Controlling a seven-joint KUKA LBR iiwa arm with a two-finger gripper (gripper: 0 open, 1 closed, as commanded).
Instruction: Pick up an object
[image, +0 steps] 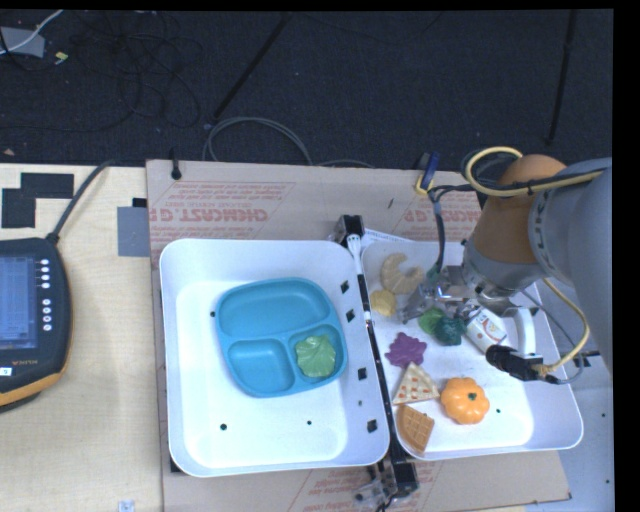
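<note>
You see the arm (565, 235) reaching in from the right, its orange band (508, 218) above the far part of the right bin (525, 428). The gripper (440, 303) is low over that bin's middle, right at a small dark green object (441, 326). It looks to be touching the object's upper edge, but you cannot tell whether it is spread, pressed together or pinching anything, as the wrist hides the tips.

Around that green object lie the rest of the pieces:
- a purple leaf-shaped piece (406, 350) just to its left and nearer you
- a white item with red marking (487, 326) just to its right
- a pale curved piece (398, 270) and a small yellow lump (383, 301) toward the far left corner
- a tan triangular wedge (416, 384) and a waffle-patterned piece (415, 428) along the near left side
- an orange pumpkin (465, 401) beside the wedge, sitting upright

The left bin (200, 425) holds a blue divided plate (262, 320) with a leafy green piece (317, 355) in its small right-hand compartment. Both bins rest on a cardboard sheet (260, 205). A control pendant (25, 310) lies on the bench at the far left, well apart from them.
</note>
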